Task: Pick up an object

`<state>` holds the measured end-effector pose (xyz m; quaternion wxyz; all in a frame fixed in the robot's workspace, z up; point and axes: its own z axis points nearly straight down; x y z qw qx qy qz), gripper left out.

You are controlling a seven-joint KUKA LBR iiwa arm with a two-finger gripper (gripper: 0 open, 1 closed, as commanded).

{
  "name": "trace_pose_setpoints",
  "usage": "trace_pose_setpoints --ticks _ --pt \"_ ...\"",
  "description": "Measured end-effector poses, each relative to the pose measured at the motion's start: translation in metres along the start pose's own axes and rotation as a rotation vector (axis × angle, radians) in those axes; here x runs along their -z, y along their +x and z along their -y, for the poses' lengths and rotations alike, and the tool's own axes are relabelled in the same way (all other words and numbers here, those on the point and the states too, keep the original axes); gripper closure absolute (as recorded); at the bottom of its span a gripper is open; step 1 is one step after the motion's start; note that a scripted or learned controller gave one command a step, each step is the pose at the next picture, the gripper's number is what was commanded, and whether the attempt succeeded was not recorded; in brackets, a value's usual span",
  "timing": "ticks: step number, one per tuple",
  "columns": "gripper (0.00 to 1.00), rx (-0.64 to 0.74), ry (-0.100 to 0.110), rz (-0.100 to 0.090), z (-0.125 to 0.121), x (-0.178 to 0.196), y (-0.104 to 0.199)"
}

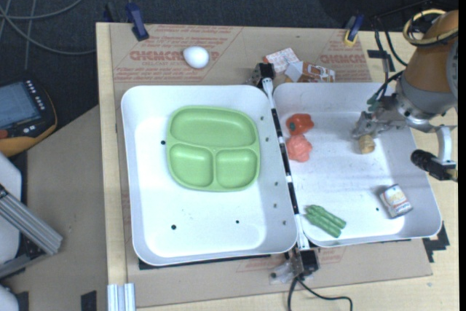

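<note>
Item: small tan block [365, 145] | just below fingers [369, 124] (spread unclear) | likely light, stiff; grip opposite sides

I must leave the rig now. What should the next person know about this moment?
Hand: low in the right bin, at a small tan object; a grasp cannot be confirmed.
Right bin also holds a red item, a pink item, green pods and a small box.
Left bin holds a green divided tray.
Done: nothing lifted.
Left: grip one object and raise it.
</note>
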<state>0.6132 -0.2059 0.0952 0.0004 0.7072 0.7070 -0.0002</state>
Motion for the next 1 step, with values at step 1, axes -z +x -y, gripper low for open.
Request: trace_pose_setpoints --ticks 1 --pt "1.0 0.002 0.003 -0.003 -0.0534 0.001 0.0759"
